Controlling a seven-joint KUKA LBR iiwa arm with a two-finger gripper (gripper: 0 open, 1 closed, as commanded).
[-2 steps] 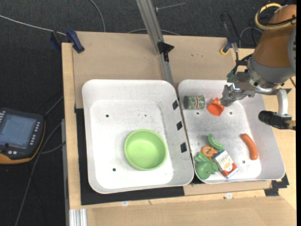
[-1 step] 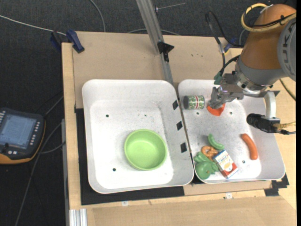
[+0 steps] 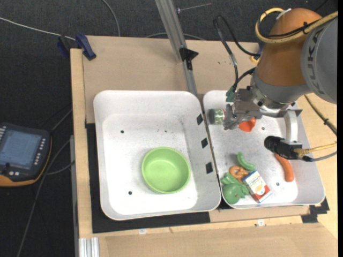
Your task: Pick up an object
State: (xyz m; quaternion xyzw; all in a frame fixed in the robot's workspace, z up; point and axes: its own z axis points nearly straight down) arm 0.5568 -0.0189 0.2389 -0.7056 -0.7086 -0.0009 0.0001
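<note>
Two white bins; claw hovers over the right one.

Place: I take this for a robotics lab or test cell
Bench: I see a plain wooden bench on dark carpet, its edges taped
Arm: an industrial grey arm with an orange band reaches over the bench
Bins: two shallow white bins, left bin and right bin, sit side by side
Controller: a handheld teach pendant lies on the floor at left
Cabling: loose cables trail across the carpet
Mount: a metal pole rises from the bench
</note>
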